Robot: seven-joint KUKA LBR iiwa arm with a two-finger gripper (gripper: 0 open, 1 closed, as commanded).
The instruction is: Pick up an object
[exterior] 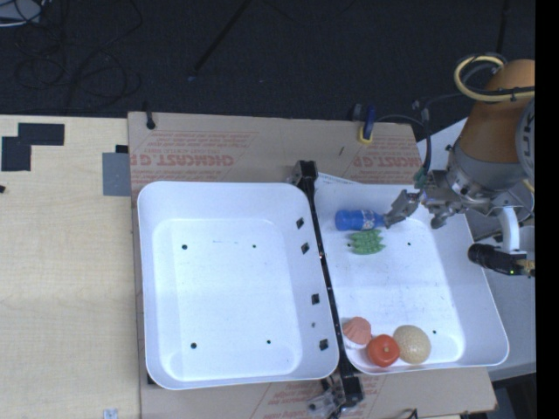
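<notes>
The gripper (403, 206) stood low over the far end of the right bin (476, 321), just beside the blue cylinder (357, 220). The cylinder lay on its side on the bin floor, the green toy (367, 243) just beside it. Whether the jaws were released or clenched could not be told; the view was too coarse. Risk noted: the cylinder would probably roll from a closing grasp, or the green toy might be caught with it.

Grey arm w/ orange band reaches in from right, pincer (403, 206) low, angled left.
</notes>
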